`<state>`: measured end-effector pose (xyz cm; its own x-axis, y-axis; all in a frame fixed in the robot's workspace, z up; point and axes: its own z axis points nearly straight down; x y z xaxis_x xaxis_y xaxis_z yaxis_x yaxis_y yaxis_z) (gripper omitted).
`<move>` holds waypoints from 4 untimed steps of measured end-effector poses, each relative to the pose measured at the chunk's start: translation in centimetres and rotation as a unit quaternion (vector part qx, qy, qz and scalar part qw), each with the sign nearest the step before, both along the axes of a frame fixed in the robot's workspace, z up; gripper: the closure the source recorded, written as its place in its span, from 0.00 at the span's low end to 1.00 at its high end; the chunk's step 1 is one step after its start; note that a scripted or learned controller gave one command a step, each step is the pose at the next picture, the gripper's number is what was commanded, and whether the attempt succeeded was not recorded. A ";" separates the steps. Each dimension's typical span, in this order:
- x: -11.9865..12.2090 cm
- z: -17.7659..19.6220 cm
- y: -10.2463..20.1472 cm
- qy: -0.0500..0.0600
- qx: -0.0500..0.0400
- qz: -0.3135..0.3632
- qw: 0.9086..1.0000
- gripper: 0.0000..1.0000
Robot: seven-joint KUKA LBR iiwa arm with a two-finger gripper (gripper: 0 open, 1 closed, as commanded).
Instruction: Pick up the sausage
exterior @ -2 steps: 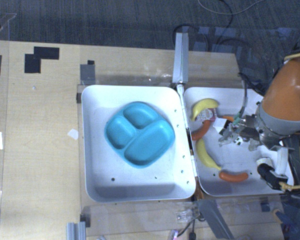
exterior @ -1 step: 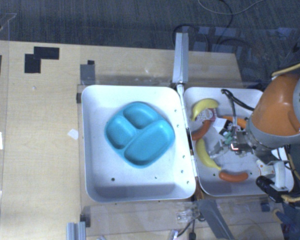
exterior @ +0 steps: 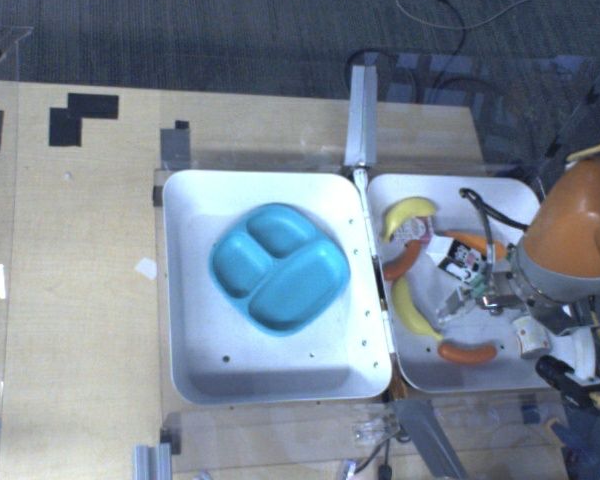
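Orange-red sausage (exterior: 468, 352) lies flat near the front wall of the right bin (exterior: 425, 373), untouched. Gripper (exterior: 458, 303) hovers just above-left of it, beside a banana (exterior: 413, 309); can't tell if the claw is spread or pressed together. Second sausage (exterior: 403, 260) and another banana (exterior: 408, 212) sit by the bin's left wall. Blue tray (exterior: 280, 268) in left bin (exterior: 195, 368).

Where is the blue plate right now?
The blue plate lies in the middle of the left white bin, left of the bin with the bananas.
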<state>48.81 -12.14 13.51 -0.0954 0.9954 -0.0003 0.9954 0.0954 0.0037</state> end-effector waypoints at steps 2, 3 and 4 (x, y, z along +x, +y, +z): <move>0.1 0.2 -5.7 -0.001 -0.001 -0.013 1.000 0.00; 0.3 1.3 -5.7 -0.004 -0.001 -0.012 1.000 1.00; 0.3 1.3 -5.7 -0.004 -0.001 -0.012 1.000 0.00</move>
<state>49.08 -17.81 14.83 -0.0714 0.9974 -0.0038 0.9974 0.0715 0.0109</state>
